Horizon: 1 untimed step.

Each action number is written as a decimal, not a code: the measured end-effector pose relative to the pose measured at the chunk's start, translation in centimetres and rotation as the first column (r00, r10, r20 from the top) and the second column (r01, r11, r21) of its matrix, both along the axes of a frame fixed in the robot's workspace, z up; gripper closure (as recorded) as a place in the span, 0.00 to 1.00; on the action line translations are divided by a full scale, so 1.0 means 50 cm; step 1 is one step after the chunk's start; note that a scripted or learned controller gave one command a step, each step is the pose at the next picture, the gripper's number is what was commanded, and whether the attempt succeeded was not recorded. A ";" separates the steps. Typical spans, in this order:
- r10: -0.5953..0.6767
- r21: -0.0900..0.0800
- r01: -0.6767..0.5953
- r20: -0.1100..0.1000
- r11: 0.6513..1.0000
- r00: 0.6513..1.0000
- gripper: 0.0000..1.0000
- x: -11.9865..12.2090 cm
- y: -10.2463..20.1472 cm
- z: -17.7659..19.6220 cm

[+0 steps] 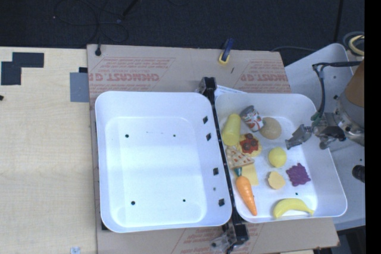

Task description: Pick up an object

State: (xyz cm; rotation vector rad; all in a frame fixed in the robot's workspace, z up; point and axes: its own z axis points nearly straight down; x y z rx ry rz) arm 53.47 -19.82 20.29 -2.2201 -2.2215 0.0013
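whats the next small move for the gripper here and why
Probably drop toward the yellow ball. The gripper hovers over the right bin, up and to the right of the ball, with nothing between its fingers. The ball has some free space around it.

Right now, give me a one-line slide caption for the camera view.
Tool hovers over the right white bin of toy food, above a round yellow lemon and a purple grape bunch.

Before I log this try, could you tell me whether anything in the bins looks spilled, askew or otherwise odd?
Nothing stands out. The toy foods, among them the carrot, banana and small can, all lie inside the right bin, crowded toward its left side. The gripper is above that bin's right part, with nothing visibly between its fingers.
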 end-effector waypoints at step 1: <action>0.004 0.002 -0.004 0.001 1.000 1.000 0.00 0.085 0.176 -0.237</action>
